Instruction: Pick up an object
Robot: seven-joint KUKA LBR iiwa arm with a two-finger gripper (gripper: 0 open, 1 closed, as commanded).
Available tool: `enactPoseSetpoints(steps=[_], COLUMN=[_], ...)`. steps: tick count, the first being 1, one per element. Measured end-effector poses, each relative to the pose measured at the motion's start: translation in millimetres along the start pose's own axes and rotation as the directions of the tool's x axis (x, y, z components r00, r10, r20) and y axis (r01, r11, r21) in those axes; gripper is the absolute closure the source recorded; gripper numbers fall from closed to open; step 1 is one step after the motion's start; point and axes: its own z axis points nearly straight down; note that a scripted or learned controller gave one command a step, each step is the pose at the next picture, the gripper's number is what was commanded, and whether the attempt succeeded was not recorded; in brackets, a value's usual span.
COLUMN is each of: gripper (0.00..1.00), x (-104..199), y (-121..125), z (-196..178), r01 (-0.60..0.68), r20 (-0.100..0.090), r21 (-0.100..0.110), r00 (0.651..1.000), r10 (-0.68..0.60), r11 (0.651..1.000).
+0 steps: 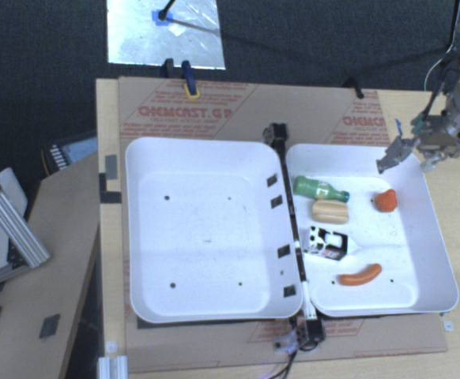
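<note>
The right bin (431, 235) holds several small things. A green bottle (319, 188) lies on its side near the divider, with a tan bun (329, 211) just below it. A red-orange fruit (385, 201) sits toward the bin's right. A black-and-white packet (326, 243) lies lower down, and an orange sausage (360, 275) rests near the front. My gripper (410, 161) hangs above the bin's far right corner, up and right of the fruit. It is open with nothing between its fingers.
The left bin (206, 227) sits beside the right one, joined by a black hinged divider (289, 219). Both rest on a cardboard sheet (238, 109). A shiny metal plate (165, 20) lies on the floor behind. An aluminium rail (5, 215) stands at the left.
</note>
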Motion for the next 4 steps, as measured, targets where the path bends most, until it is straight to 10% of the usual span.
enactPoseSetpoints(steps=[1,2,3,4], gripper=[0.00,1.00,1.00,1.00], x=[-45.4,-43.9,-44.4,20.4], y=[-43.8,-36.8,-85.9,-107.4], z=[175.2,155.2,73.8,-5.3], r01=[-0.007,-0.001,-0.004,0.007], r20=[-0.003,0.001,0.002,-0.001], r21=[0.017,-0.002,-0.003,-0.008], r00=[1.000,1.000,1.000,1.000], r10=[0.007,0.001,0.004,-0.007], r11=[1.000,1.000,1.000,1.000])
